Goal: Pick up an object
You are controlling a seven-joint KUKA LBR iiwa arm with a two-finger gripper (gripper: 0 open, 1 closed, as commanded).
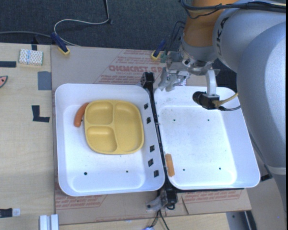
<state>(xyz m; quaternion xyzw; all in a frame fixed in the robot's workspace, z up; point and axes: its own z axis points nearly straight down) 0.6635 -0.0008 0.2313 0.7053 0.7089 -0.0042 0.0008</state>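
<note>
I'd take the small orange carrot-shaped toy, light and stiff by its look, across its middle; whether the gripper is open, I cannot tell.

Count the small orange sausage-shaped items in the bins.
2. One orange piece lies in the left bin against the yellow plate's left edge; another lies at the right bin's left wall. The plate could hide more.
</note>
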